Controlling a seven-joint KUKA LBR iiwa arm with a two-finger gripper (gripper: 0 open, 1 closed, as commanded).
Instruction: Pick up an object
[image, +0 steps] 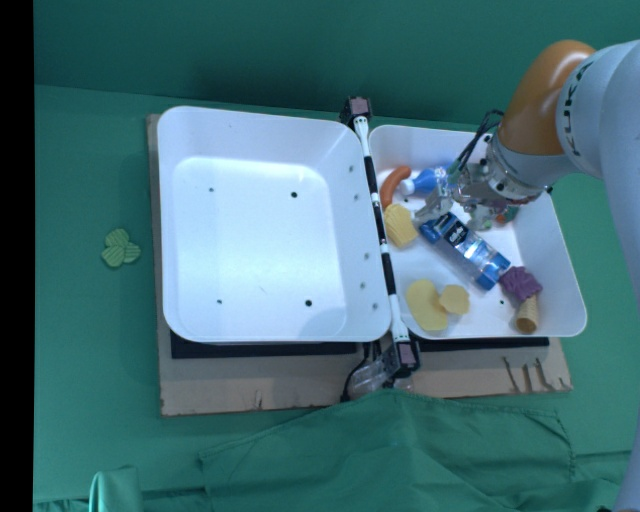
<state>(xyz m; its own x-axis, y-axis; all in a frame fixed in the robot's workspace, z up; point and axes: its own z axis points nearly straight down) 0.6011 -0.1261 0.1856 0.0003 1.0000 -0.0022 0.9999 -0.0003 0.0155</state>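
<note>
The pincer (440, 208) is seen low in the right bin (560, 250), its opening impossible to judge. Just beside it, toward the front, a clear blue-labelled bottle (465, 250) is lying flat.

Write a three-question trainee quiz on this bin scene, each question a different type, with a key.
1. True or false: the blue plastic bottle lies in the left bin.
2. Which lies nearest the right bin's front right corner? A) hot dog B) ice cream cone C) green leaf-shaped toy
3. Fill in: the gripper hovers over the ____ bin.

Key: 1 false, it lies in the right bin. 2 B, the purple-topped cone. 3 right.
</note>
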